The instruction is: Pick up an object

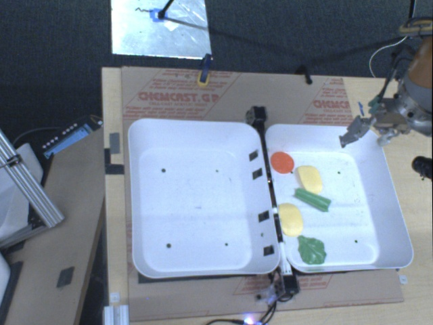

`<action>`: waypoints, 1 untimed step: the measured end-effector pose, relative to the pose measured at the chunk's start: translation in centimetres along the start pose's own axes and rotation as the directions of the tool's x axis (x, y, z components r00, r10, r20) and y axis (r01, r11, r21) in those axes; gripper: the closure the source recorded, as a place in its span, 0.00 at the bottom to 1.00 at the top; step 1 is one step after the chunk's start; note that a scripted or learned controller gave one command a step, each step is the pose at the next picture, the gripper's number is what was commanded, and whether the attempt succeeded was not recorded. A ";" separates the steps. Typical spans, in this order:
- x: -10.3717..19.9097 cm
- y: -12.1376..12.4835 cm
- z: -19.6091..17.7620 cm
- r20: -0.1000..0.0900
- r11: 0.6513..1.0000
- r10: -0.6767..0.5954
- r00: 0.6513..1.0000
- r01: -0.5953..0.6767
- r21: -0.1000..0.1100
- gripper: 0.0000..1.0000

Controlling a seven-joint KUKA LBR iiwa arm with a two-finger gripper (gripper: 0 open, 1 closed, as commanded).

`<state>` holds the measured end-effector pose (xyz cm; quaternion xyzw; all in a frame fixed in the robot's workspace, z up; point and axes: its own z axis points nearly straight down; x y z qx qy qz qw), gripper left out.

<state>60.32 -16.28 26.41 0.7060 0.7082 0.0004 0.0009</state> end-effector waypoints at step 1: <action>6.3 4.2 14.2 -0.004 1.000 -0.008 1.000 0.008 0.004 0.00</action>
